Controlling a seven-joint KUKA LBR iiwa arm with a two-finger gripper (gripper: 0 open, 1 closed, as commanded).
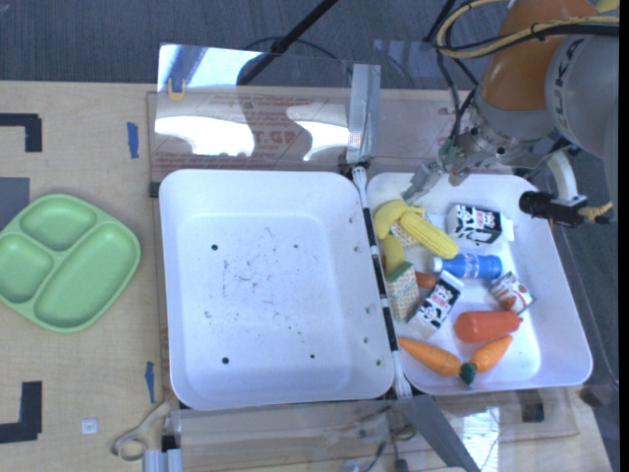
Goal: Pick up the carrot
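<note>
2 shallow white bins sit side by side on the wooden surface point(79, 116): the left bin point(265, 382) in the middle of the frame, the right bin point(560, 342) at the right. The carrot point(429, 356) lies near the lower edge of the right bin, slanting down to the right, its thicker end close to the divider between the bins. Touching its lower-right end is a second carrot point(490, 353) with a dark green tip, and just above that a red pepper point(486, 324). Higher in the same bin are a corn cob point(426, 232) lying across a banana point(390, 226), a blue bottle point(475, 265), a black-and-white cow-patterned carton point(477, 224) and another such carton point(434, 306), plus a small red-and-white pack point(512, 292); any print on these packs is too small to read. The grey arm with its orange band point(526, 37) fills the upper right of the frame, and its claw point(439, 170) hangs over the upper-left corner of the right bin, just above the banana and well apart from the carrot; whether the claw is open or closed cannot be told. A green 3-part plate point(64, 262) rests on the surface at the left of the frame. Faint reddish lettering on the clear panel point(256, 126) behind the left bin is unreadable.
</note>
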